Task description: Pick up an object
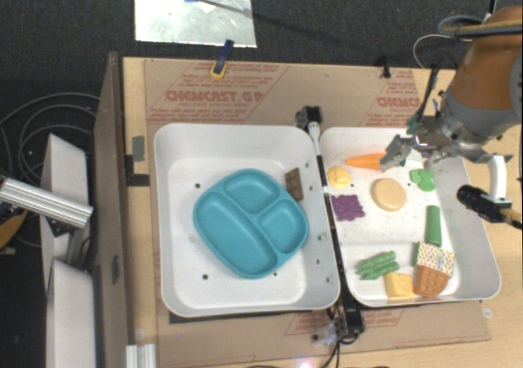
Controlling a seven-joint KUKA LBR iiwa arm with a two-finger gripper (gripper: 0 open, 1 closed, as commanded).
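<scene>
So the tool [406,150] hovers over the far side of the right bin [478,272], right by the orange carrot [364,161]. Can't tell how its tips stand. The carrot's a smooth tapered cone lying flat, long axis running left-right, pointed end toward the divider. Close by are a round tan bun [389,194], bumpy purple grapes [347,207] and a gridded waffle [432,270]. The left bin [180,154] holds a glossy teal divided plate [250,221].

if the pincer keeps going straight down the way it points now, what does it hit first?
Probably the carrot: the pincer points down and left, toward the carrot's thick end. Depth is unclear from this slanted view, so it could land on the bin floor beside it.
</scene>
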